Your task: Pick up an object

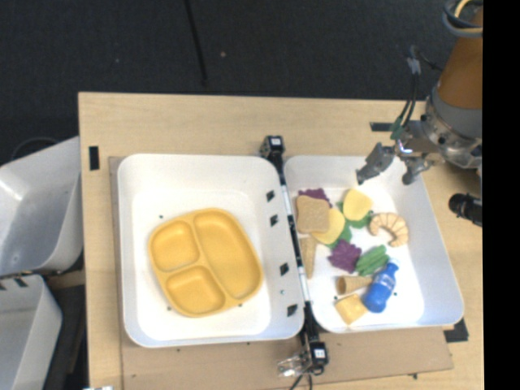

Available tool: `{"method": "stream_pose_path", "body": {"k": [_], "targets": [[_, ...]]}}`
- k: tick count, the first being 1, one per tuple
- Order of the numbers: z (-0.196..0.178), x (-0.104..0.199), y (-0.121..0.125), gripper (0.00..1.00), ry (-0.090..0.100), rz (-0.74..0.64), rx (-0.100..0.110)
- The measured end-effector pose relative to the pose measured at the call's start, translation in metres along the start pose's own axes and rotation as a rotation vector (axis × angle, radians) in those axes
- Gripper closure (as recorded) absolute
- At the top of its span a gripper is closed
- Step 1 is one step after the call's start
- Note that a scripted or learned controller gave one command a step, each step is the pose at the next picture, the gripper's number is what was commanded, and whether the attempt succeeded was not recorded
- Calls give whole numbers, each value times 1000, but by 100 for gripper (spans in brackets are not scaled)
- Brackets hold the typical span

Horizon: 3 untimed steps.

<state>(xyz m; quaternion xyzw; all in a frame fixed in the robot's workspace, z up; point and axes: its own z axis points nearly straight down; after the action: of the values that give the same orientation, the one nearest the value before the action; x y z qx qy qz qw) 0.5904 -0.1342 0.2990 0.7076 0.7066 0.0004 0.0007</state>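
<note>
My gripper (396, 167) hangs over the far edge of the right bin (435, 295), open, with nothing between its fingers (374, 166). Below it in the bin lies a heap of toy food: a bread slice (311, 214), purple grapes (345, 256), a yellow fruit piece (356, 204), a croissant (392, 227), a green leafy piece (373, 260), a blue bottle (379, 288), an ice cream cone (351, 283) and a cheese wedge (349, 309). The yellow piece is the nearest to the fingers.
The left bin (138, 218) holds a yellow divided plate (205, 261). A black-clipped divider (288, 242) runs between the two bins. A white container (36, 210) stands off the bench's left side. The right bin's right part is bare.
</note>
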Motion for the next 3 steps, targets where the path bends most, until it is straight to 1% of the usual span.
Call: {"method": "stream_pose_path", "body": {"k": [1,2,3], "targets": [[-11,-1,1,100,-1,-1,-3],[-108,12,-41,100,-2,-5,-11],[91,44,-26,100,3,-4,16]]}}
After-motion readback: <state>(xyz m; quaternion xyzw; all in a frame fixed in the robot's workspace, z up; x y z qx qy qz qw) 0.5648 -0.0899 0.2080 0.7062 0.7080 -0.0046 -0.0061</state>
